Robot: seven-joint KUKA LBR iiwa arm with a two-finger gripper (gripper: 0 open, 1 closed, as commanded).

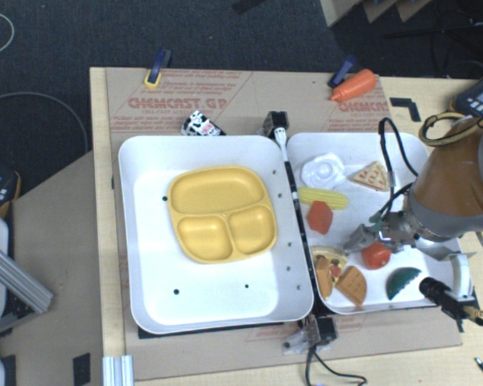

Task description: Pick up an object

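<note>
The end effector (373, 237) hovers low in the right bin (350, 147) just beside the red round piece (377, 255), though I cannot tell its state, and nothing looks lifted yet, so the pick itself is all to come.

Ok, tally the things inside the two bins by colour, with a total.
Yellow: 2, the divided plate and the corn cob
Red: 2, the pepper and the tomato
White: 1, the lump
Tan or orange: 3, pizza slice, two pieces
Green: 1, the leaf
Total: 9
</note>
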